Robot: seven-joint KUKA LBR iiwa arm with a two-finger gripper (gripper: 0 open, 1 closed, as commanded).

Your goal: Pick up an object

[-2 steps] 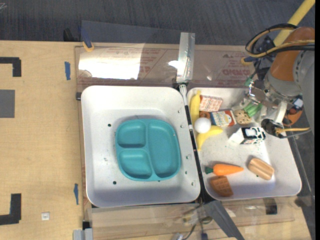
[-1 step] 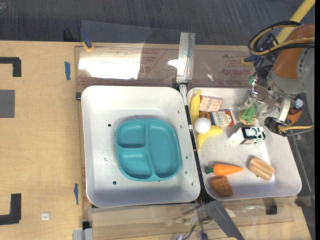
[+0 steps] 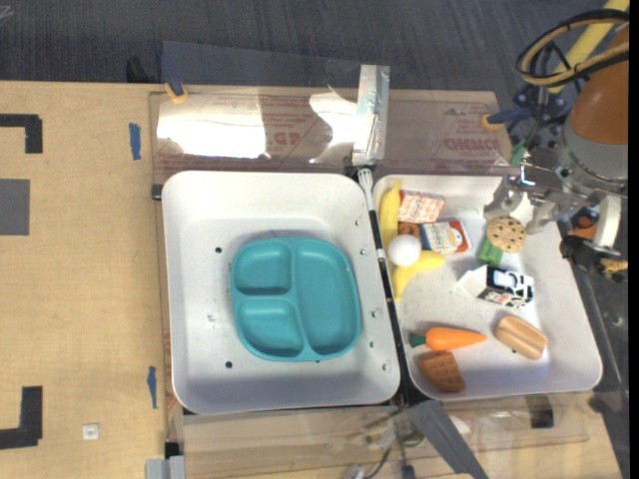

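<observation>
Near the right bin's front, carrot [image 3: 454,339] lies crosswise, tip right.

Left shallow white bin [image 3: 190,208]: smooth plastic, soft sheen.
Right shallow white bin [image 3: 569,352]: same smooth white plastic, faintly speckled floor.
Teal three-compartment tray [image 3: 297,297]: moulded plastic, satin, even colour.
Light tan counter [image 3: 75,297]: matt, wood-like board.
Clear sheet behind the bins [image 3: 260,128]: glossy film, strong glare.
Orange toy carrot [image 3: 454,338]: smooth plastic, slight shine.
Yellow toy banana [image 3: 388,211]: glossy plastic.
White ball [image 3: 404,251]: smooth, matt.
Round tan cookie with dark chips [image 3: 506,233]: bumpy, dull surface.
Tan bread-roll shape [image 3: 521,335]: smooth, low sheen.
Small printed packets [image 3: 431,223]: glossy printed card or wrap.
End effector [image 3: 524,200]: bare grey metal, semi-bright.
</observation>
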